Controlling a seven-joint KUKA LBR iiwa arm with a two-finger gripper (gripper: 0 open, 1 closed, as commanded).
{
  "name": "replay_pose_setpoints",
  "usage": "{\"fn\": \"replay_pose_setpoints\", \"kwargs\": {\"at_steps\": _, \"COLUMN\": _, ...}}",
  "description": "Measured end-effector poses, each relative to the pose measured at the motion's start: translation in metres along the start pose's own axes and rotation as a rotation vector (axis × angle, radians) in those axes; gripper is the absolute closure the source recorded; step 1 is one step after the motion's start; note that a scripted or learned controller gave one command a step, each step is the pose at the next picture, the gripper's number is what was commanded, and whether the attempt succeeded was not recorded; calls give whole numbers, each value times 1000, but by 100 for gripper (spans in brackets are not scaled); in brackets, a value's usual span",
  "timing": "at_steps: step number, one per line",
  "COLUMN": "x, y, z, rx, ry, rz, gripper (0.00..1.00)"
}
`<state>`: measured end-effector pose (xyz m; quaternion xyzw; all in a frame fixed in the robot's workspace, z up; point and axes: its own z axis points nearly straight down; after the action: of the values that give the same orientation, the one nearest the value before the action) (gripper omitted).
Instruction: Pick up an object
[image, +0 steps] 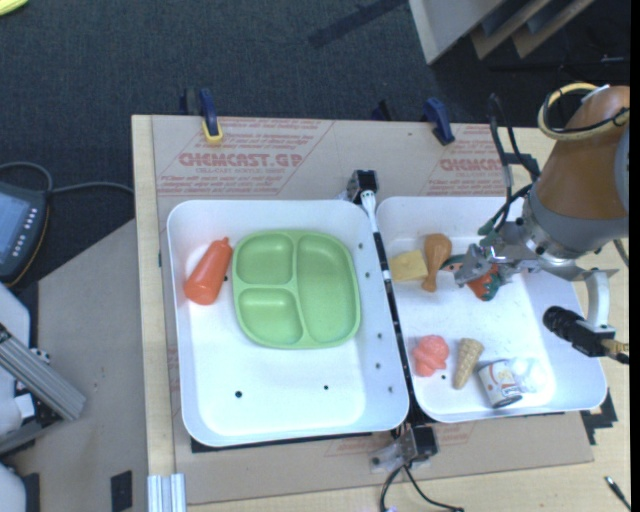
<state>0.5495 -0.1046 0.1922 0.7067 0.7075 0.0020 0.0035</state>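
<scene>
Low over the right bin (560, 400), the tool (482, 272) sits at that bin's upper middle, with a small red-orange and green object (485, 286) right at its tip; whether its fingers are spread or pinching that object cannot be told from this slant. Just to its left lie a brown drumstick-shaped toy (435, 258) and, touching that, a yellow wedge (408, 266). Nearer the front edge of the same bin are a pink lump (431, 354), a tan cone (466, 362) and a small can on its side (501, 382), close together but well apart from the tool. The left bin (200, 400) holds a green divided plate (297, 289) and, beside it, an orange bottle-shaped toy (208, 271). Both bins rest on the tabletop (150, 300).
</scene>
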Motion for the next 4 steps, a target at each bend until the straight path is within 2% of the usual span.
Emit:
{"fn": "replay_pose_setpoints", "kwargs": {"at_steps": 1, "x": 0, "y": 1, "z": -35, "rx": 2, "ry": 1, "rz": 0, "gripper": 100}}
{"fn": "replay_pose_setpoints", "kwargs": {"at_steps": 2, "x": 59, "y": -15, "z": -41, "rx": 10, "ry": 6, "rz": -5, "gripper": 100}}
{"fn": "replay_pose_setpoints", "kwargs": {"at_steps": 3, "x": 95, "y": -22, "z": -36, "rx": 11, "ry": 4, "rz": -3, "gripper": 100}}
{"fn": "replay_pose_setpoints", "kwargs": {"at_steps": 4, "x": 82, "y": -14, "z": -35, "rx": 6, "ry": 2, "rz": 2, "gripper": 100}}
